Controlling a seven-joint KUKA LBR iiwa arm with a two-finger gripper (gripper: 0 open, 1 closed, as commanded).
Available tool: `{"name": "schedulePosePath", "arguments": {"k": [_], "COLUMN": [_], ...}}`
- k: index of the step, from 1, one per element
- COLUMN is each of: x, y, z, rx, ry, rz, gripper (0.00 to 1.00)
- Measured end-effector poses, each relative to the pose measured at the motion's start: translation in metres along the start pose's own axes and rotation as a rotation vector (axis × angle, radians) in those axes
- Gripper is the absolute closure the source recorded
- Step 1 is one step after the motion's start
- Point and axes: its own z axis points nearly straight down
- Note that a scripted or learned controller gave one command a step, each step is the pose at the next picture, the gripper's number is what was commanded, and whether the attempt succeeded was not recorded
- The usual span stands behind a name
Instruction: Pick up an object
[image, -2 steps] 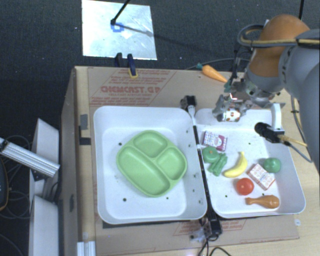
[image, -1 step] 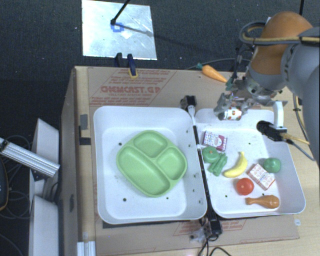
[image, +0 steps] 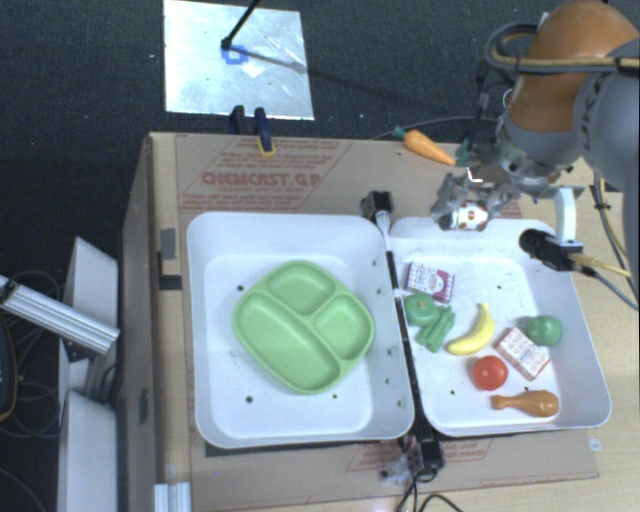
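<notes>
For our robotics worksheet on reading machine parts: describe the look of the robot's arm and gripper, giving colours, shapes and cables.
The arm is rounded and grey, with a bulging orange band above the wrist. Thin cables loop beside the band. Below hangs the gripper, a blocky assembly of grey and silver metal parts.

In the right bin (image: 580, 330) I count seven toy foods. A pink-and-white carton (image: 429, 281) lies near the far left corner, a green pepper (image: 430, 322) just below it. A yellow banana (image: 473, 332) curves beside the pepper. A red tomato (image: 489, 373) sits near a red-and-white box (image: 523, 352), a green apple (image: 544, 328) just beyond. A brown drumstick (image: 526, 403) lies flat along the near wall.
</notes>
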Motion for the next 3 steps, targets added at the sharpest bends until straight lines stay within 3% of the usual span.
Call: {"name": "schedulePosePath", "arguments": {"k": [1, 2, 3], "x": [-0.012, -0.043, -0.011], "y": [0.014, 0.014, -0.092], "z": [-0.006, -0.005, -0.015], "rx": [0.001, 0.001, 0.002], "ry": [0.0, -0.001, 0.0], "rz": [0.003, 0.005, 0.004], "gripper": [1.0, 1.0, 1.0]}}
